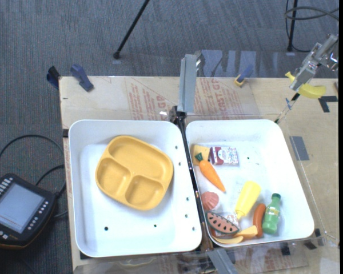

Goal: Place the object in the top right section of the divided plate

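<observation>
Gripper is parked way up at the far right corner, out past the back rim of the right bin and over the bare bench. It's small and at an angle from where I'm standing, so I honestly can't tell if it's open or closed. Right beside its tip there's a yellow curved piece, banana-looking. It might be gripped or it might just be lying on the bench behind it, I can't make that out.

Coming back toward the middle, the right bin has all the toy food. There's a carrot near the left wall, with a red and white carton just above it. A yellow squeeze bottle lies tilted in the middle, and a green bottle sits next to an orange sausage at the front right. A watermelon slice is at the front left, with a pinkish round thing just above it.

The divided plate is yellow, sitting a bit rotated in the left bin, with nothing in any of its sections. So the plate is well apart from the gripper, a whole bin between them, on the diagonal opposite side. The yellow curved piece is up by the gripper, nowhere near the plate.
</observation>
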Robot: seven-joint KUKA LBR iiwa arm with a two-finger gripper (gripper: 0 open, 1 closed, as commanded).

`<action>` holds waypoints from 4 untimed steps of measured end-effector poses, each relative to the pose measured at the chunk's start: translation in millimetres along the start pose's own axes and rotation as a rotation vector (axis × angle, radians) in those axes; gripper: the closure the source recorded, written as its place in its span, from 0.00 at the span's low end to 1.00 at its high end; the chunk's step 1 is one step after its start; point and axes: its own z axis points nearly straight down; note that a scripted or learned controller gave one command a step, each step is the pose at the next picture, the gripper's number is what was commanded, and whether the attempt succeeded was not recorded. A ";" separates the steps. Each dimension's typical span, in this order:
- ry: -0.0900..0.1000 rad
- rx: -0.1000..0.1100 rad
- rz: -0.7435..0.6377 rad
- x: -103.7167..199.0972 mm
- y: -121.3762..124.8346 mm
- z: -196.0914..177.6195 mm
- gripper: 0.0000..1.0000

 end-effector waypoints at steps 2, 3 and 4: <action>0.024 0.007 -0.188 143.2 -55.2 271.5 1.00; -0.002 -0.002 -0.607 132.6 -20.2 81.2 1.00; 0.021 0.005 -0.456 212.2 -6.5 214.5 1.00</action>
